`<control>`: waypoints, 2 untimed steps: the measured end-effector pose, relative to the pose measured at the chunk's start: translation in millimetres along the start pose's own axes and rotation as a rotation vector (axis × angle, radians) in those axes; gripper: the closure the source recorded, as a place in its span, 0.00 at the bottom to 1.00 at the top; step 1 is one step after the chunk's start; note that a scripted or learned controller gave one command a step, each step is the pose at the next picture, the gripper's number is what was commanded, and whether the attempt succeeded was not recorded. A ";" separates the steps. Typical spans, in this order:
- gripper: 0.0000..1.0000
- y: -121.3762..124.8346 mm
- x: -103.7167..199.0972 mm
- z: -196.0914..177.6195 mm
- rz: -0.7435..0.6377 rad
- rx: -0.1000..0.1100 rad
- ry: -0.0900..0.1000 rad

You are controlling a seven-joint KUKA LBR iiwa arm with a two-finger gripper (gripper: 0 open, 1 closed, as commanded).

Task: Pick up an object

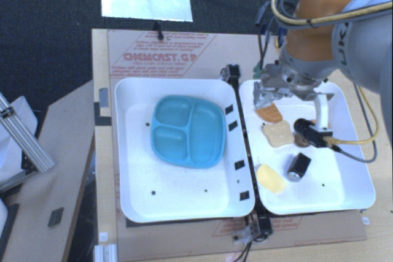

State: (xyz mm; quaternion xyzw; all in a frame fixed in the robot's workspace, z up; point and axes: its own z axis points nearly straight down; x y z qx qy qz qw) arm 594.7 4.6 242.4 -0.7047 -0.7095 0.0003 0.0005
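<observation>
My gripper point(265, 100) hangs low over the back left part of the right bin point(350, 193). Directly at its tip lies an orange-brown piece point(270, 113) shaped like a bread crust; I cannot tell whether the gripper touches it. A beige toast slice point(277, 134) rests just in front of that piece. Nearer the front lie a pale yellow lump point(271, 178) and a short black cylinder with a silvery end point(299, 167).
The left bin point(138, 193) holds a blue divided plate point(187, 131) near its middle. A ridge with black clips point(241, 144) separates the two bins. The arm's orange wrist band point(319, 9) looms over the right bin's back edge.
</observation>
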 end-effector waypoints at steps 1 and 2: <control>1.00 -26.5 44.7 16.9 -0.002 0.002 0.001; 1.00 -64.6 84.0 15.0 -0.002 0.002 0.001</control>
